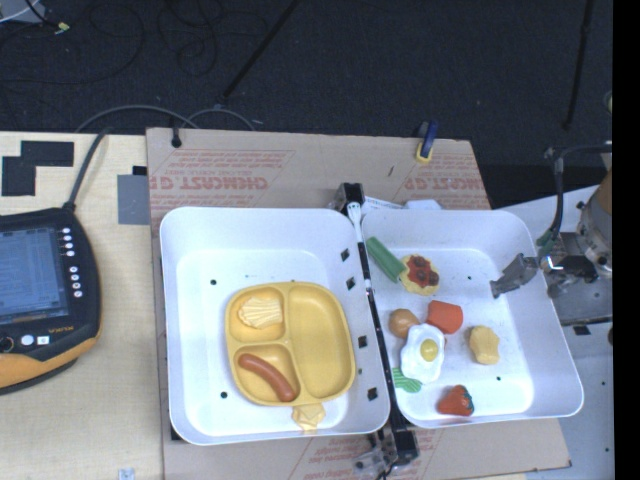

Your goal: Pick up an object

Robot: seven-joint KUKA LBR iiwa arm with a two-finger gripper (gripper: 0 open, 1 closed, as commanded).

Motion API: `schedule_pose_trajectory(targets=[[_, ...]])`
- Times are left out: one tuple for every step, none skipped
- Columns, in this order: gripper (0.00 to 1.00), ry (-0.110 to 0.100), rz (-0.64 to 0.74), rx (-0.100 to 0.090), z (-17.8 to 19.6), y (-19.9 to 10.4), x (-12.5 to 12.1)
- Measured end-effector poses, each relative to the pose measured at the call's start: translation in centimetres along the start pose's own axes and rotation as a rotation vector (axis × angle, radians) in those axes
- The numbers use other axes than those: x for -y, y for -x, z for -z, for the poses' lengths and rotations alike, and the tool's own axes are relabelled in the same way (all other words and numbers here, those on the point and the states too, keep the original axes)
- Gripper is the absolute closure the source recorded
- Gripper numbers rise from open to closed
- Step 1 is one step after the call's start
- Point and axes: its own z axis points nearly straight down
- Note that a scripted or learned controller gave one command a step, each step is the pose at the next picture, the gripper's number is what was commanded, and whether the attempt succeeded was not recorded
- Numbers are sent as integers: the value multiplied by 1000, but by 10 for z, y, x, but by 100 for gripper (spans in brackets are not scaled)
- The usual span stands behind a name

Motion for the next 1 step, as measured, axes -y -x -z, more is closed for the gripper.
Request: schedule_pose_trajectory(targets=[[0, -13, 7, -8, -65, -101, 42]])
